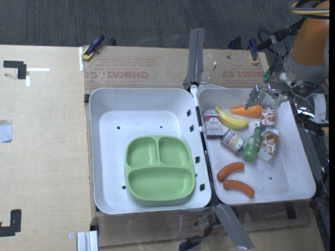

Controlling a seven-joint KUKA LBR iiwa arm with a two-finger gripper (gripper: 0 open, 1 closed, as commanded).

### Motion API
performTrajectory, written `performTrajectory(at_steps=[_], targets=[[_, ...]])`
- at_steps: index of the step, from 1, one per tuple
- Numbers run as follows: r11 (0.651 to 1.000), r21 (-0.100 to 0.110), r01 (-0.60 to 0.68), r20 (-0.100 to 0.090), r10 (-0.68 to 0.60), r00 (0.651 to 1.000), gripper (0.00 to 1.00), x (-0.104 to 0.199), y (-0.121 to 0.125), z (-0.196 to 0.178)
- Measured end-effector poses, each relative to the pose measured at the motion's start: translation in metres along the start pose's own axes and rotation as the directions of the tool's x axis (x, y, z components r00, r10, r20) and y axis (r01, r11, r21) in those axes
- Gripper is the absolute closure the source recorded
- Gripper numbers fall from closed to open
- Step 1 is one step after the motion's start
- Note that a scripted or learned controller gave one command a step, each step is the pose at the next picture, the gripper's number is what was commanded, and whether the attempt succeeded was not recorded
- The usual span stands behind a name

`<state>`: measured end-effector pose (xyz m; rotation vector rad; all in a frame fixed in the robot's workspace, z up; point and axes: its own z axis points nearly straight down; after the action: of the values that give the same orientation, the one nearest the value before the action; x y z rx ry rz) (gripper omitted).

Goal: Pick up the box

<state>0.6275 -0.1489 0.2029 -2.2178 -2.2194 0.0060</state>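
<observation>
**Gripper at the far edge of the right bin, box lying near the divider**

Nearest to me, at the front of the right bin [293, 190], two orange sausages [230, 170] lie close to each other, the second sausage [239, 187] a little more to the front. In the left bin [104, 140] a green plate [159, 168] with three compartments sits on the white floor, toward the front.

Further back in the right bin the things are crowded together. A green bottle [253, 144] lies between a small can [233, 140] and a white carton [269, 144] with red print. The box [213, 125], which is dark red with a white label, lies flat just beside the wall between the two bins, and the yellow banana [231, 118] lies beside its far right corner. Another small white and red pack [268, 117] lies behind the carton.

Behind these, an orange carrot [246, 109] lies near the far wall of the bin. The gripper [260, 95] hangs just above the carrot, well apart from the box. I cannot tell whether it is released or clenched, and I see nothing between its fingers. The arm [309, 41] with its orange band rises at the far right.

The desk [42, 140] is pale wood, with a brown cardboard sheet [136, 67] behind the bins.
</observation>
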Motion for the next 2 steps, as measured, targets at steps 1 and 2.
performTrajectory(at_steps=[1, 2], targets=[[0.965, 0.004, -0.263, 0.0, 0.263, 0.965, 0.0, 0.044, -0.073, 0.048], [0.984, -0.028, -0.174, -0.003, 0.174, 0.985, 0.0, 0.051, -0.073, 0.092]])
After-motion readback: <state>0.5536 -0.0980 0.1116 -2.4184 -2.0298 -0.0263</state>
